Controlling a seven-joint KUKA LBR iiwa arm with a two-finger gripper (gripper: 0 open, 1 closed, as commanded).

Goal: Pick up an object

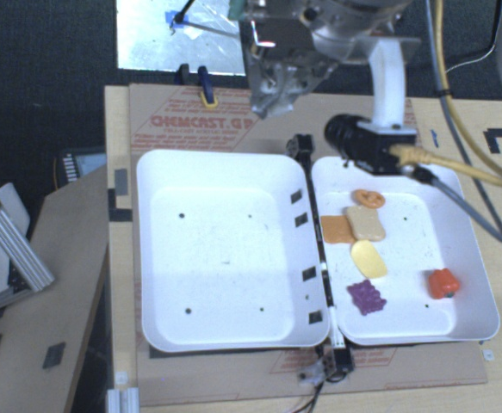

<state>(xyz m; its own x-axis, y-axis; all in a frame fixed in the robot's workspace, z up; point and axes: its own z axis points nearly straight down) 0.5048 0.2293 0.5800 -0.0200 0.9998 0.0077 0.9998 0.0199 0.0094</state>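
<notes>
Nearest us, raised high toward the camera, the gripper (pixel 272 103) hung over the far side of the bench (pixel 117 136). It was above the lettered cardboard sheet (pixel 190 120), just beyond the left bin (pixel 225 256). It was blurred, and we could not tell whether it was clenched or released. Below it and to the right lay the right bin (pixel 405 321), touching the left bin along their shared edge. Every object we saw sat in that right bin, well apart from the gripper. Closest to the gripper was an orange pretzel-shaped piece (pixel 368 198) near the bin's far wall. Just in front of it lay a tan cracker (pixel 367 224), touching an orange-brown square (pixel 337 229) on its left. Next came a yellow oval piece (pixel 368 259), then a purple grape cluster (pixel 366 297) nearer the front wall. A red-orange piece (pixel 443 284) sat alone toward the bin's right side. At the cardboard's far edge we saw a blue-and-yellow clamp (pixel 206 87), and beyond it a shiny metal sheet (pixel 156 24).
</notes>
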